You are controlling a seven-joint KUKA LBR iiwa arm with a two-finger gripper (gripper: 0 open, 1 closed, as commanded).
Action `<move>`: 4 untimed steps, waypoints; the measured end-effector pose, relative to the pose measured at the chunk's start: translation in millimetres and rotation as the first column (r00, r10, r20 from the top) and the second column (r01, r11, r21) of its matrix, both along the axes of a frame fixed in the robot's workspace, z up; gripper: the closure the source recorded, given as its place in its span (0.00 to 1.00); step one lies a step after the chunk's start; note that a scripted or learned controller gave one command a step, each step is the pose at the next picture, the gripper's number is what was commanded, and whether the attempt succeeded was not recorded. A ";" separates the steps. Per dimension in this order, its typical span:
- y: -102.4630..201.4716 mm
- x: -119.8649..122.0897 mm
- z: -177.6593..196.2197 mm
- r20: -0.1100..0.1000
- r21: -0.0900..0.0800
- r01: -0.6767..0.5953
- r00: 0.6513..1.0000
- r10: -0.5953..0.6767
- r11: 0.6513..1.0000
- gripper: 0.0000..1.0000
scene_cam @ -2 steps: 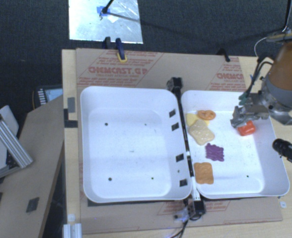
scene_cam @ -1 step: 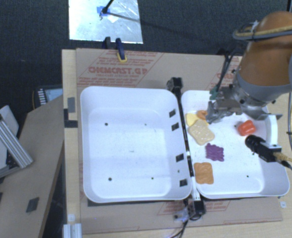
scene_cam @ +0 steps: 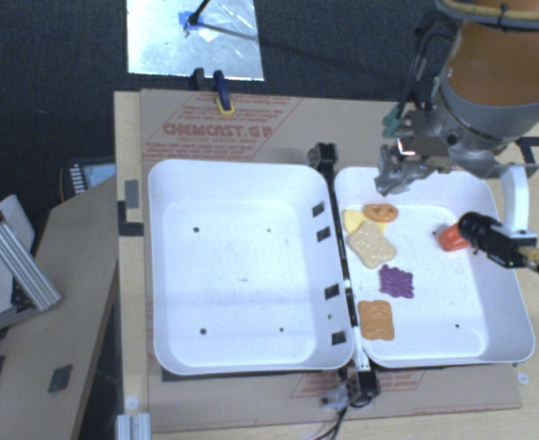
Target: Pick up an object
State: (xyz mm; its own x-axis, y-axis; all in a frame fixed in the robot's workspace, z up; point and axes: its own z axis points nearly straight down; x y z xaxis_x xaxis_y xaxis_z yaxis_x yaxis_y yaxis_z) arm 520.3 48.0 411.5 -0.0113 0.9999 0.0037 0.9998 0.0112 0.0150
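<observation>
The right bin [scene_cam: 499,337] holds several small items: a round orange cookie-like piece [scene_cam: 379,213], a yellow piece [scene_cam: 353,220], a beige cracker [scene_cam: 371,245], a purple grape cluster [scene_cam: 397,281], a tan waffle square [scene_cam: 376,320] and a red-orange piece [scene_cam: 452,237]. My gripper [scene_cam: 393,181] hangs over the bin's back left part, just above and behind the orange cookie. I see nothing between its fingers.
The left bin [scene_cam: 242,264] lies beside the right one, split by a black clipped divider [scene_cam: 334,246]. A black cylindrical fitting [scene_cam: 489,236] on a white bracket sits at the right bin's far side, next to the red-orange piece. Cardboard underlies both bins.
</observation>
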 end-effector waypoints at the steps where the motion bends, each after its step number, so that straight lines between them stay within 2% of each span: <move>1: 15.3 -5.6 132.4 0.004 0.000 0.004 1.000 -0.004 1.000 1.00; 2: 103.8 11.5 18.4 -0.024 -0.004 -0.001 1.000 0.001 1.000 1.00; 3: 59.2 -35.3 25.8 -0.014 -0.003 0.013 1.000 -0.013 1.000 1.00; 4: 107.4 -28.4 46.6 -0.010 -0.001 0.003 1.000 -0.003 1.000 1.00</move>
State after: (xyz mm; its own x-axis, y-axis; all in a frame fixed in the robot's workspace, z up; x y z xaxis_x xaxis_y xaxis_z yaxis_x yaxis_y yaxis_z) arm 492.0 155.4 458.1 -0.0083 1.0000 0.0026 1.0000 0.0083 0.0047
